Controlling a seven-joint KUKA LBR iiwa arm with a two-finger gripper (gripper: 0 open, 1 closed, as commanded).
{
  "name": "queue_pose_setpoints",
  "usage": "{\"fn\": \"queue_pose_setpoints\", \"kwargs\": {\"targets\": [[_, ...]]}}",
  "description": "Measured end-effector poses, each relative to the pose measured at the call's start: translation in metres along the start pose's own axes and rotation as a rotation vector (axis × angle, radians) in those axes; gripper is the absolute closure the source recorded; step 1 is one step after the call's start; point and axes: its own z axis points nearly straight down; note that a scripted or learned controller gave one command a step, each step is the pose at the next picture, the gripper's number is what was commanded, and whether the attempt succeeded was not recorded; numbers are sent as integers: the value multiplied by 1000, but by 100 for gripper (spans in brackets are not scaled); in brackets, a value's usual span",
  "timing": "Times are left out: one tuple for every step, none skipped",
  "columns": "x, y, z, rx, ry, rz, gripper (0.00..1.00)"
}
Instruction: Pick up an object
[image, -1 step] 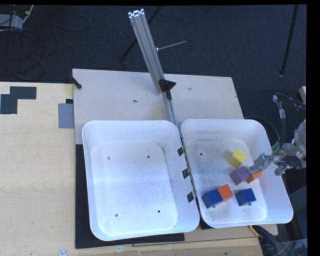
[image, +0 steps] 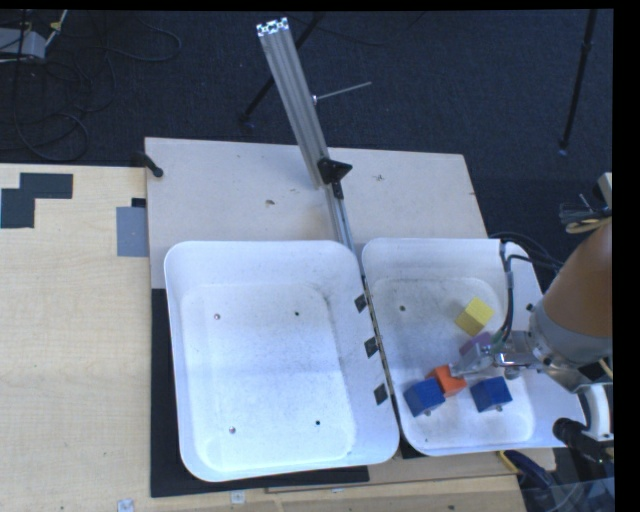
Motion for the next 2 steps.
{"fn": "queue_pose_setpoints", "kwargs": {"targets": [[4,21,20,25,7,2,0],[4,57,30,21,5,-1,0]]}}
